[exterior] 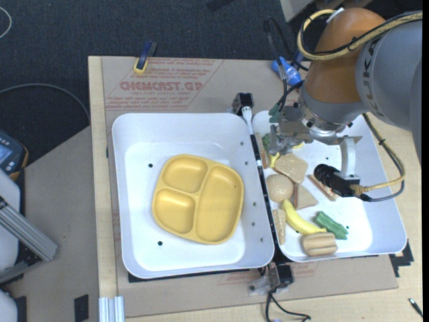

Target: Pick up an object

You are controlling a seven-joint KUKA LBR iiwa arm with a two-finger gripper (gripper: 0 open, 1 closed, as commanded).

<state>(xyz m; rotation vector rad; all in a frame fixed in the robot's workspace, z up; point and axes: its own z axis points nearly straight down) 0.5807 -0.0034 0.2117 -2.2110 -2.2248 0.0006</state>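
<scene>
My gripper (280,139) hangs over the upper left part of the right bin (385,237), its tip just above a tan bread slice (292,166). Below the slice lie a pale round food piece (280,188), a yellow banana (299,220), a green pepper-like toy (332,224) and a hot dog bun (319,244). A small green item (269,141) sits right at the gripper tip; whether it is between the fingers is hidden by the wrist.
The left bin (127,146) holds a yellow three-compartment plate (198,198). A brown stick-shaped piece (279,225) lies along the right bin's left wall. The arm's grey and orange body covers the right bin's upper part.
</scene>
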